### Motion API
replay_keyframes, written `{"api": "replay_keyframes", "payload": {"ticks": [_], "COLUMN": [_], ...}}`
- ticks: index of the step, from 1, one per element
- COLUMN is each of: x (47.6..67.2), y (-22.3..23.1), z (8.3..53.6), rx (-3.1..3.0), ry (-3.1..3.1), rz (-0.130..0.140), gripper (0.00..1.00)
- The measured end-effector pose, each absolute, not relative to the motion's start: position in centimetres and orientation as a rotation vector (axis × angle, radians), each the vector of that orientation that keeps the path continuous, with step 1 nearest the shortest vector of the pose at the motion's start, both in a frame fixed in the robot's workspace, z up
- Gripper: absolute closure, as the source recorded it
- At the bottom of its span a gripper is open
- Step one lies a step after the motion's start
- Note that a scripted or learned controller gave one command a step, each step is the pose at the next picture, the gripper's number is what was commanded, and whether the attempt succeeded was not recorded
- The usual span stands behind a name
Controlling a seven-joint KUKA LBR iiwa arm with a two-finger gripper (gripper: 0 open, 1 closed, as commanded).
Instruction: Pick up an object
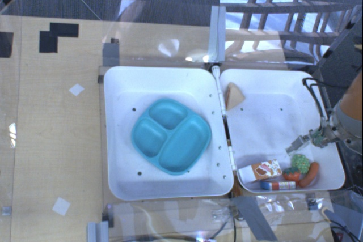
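My gripper (302, 143) hangs over the right side of the right bin (266, 93), reaching in from the right edge. Just below it, in the bin's front right corner, lies a cluster of toy food. This is a green broccoli piece (301, 163), a red tomato (291, 174) and an orange-brown sausage (309, 174). Left of these lie a small orange and white box (266, 169) and a red, white and blue tube (278, 185). A tan wedge (233, 95) rests at the bin's far left corner. Nothing shows in the gripper.
A blue divided plate (172, 135) lies in the middle of the left bin (122, 93). A metal divider rail (223, 122) separates the two bins. A dark cable (317, 93) loops along the right bin's right wall. A metal frame (283, 20) stands behind the right bin.
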State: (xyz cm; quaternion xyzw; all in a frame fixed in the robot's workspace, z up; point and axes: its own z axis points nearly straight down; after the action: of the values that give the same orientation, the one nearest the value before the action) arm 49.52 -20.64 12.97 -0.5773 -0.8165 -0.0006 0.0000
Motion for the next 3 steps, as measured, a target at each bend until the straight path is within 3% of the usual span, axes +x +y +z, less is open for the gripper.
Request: {"api": "replay_keyframes", "payload": {"ticks": [1,2,3], "x": [54.1,57.3,50.5], "y": [-20.6,-19.8,-20.7], "z": [14.0,8.8,16.5], "rx": [-1.604,-1.654,-1.728], "ry": [-2.706,-2.683,-2.628], "rz": [-0.003,-0.005,-0.002], "gripper": [0.00,0.00,0.00]}}
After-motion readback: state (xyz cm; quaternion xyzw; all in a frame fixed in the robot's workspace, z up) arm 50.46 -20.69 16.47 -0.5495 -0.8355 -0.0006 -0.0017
